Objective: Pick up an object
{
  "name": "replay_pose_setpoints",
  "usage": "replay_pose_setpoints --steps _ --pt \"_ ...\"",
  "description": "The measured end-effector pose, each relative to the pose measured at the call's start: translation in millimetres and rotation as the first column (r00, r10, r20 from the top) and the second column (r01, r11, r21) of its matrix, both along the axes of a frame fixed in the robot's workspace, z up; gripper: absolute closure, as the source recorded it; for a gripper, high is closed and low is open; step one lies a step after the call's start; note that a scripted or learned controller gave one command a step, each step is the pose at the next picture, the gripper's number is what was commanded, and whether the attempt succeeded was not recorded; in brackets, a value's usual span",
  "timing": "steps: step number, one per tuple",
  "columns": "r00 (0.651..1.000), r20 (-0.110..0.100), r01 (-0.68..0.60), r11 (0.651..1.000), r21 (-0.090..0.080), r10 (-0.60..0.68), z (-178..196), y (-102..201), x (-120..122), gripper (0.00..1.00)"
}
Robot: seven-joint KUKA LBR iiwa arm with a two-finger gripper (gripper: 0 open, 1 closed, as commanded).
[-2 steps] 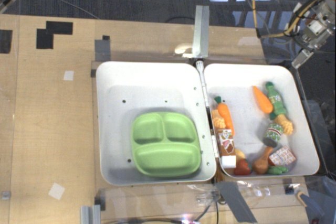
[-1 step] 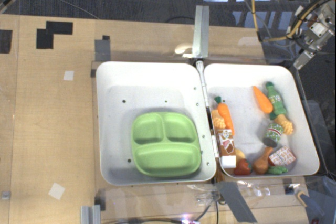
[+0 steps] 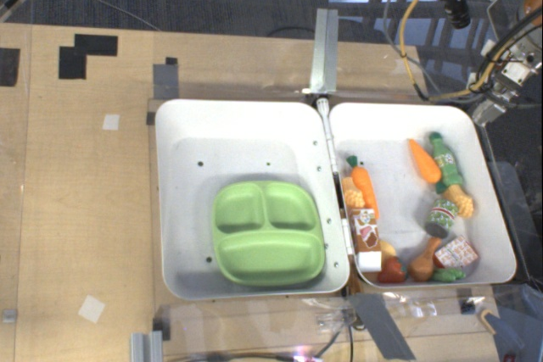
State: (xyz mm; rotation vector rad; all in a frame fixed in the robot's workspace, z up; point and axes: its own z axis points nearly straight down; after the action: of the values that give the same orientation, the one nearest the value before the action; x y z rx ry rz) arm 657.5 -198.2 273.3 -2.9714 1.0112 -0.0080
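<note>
The right bin (image 3: 399,140) holds several toy foods. An orange carrot (image 3: 422,161) lies beside a green bottle (image 3: 445,159) at the right side. A smaller carrot (image 3: 363,182) and a milk carton (image 3: 366,230) lie along the bin's left wall. At the front sit a red tomato (image 3: 391,270), a brown drumstick (image 3: 425,259) and a small patterned box (image 3: 456,251). A yellow corn piece (image 3: 460,200) rests above a dark cup (image 3: 439,219).
A green divided plate (image 3: 268,233) lies in the left bin (image 3: 212,140). Cables and arm hardware (image 3: 512,68) hang past the right bin's far right corner. A metal post (image 3: 324,51) stands behind the divider between the bins.
</note>
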Motion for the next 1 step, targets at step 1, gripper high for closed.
replay_pose_setpoints --steps 1 --pt "0.992 0.002 -0.124 0.992 -0.002 0.124 30.4 1.1 12.9 1.00"
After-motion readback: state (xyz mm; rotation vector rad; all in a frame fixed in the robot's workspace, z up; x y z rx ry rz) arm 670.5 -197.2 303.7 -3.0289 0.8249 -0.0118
